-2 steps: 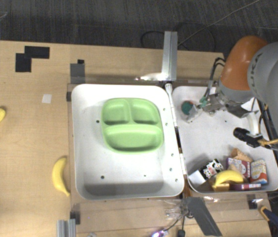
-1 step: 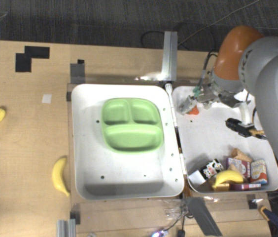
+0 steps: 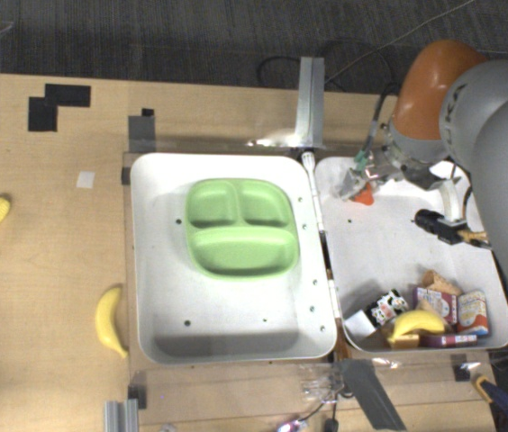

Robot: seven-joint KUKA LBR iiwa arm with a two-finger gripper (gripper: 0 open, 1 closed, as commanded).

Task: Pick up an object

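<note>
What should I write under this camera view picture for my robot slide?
Robot arm's gripper low over the right bin, near a small orange piece; green tray in the left bin.

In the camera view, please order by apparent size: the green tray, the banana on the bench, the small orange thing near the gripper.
1. Green tray, clearly largest.
2. Banana.
3. Orange thing, smallest.
</note>
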